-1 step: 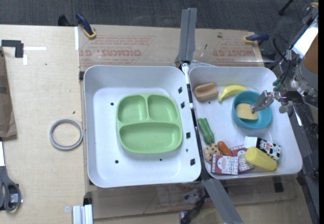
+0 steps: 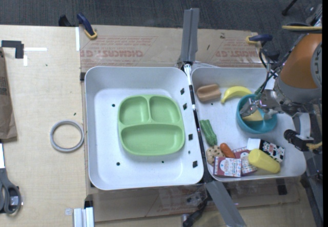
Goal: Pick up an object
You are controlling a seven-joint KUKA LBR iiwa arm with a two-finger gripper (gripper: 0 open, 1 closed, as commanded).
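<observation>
Crowding blue bowl (image 2: pixel 254 118): banana (image 2: pixel 234 93), bread roll (image 2: pixel 207 93).

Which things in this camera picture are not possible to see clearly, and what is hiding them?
- Gripper, camera view: it sits over the blue bowl; whether it is open or shut is too small and cluttered to tell.
- Yellow item in the bowl: partly covered by the gripper, so its kind is unclear.
- Arm: cut off by the right edge.
- Scissors: cut off by the left edge.
- Red packet: print too small to read.

The grey arm with its orange band reaches in from the right, wrist angled down-left, the tool (image 2: pixel 258 108) lowered at its end.
</observation>
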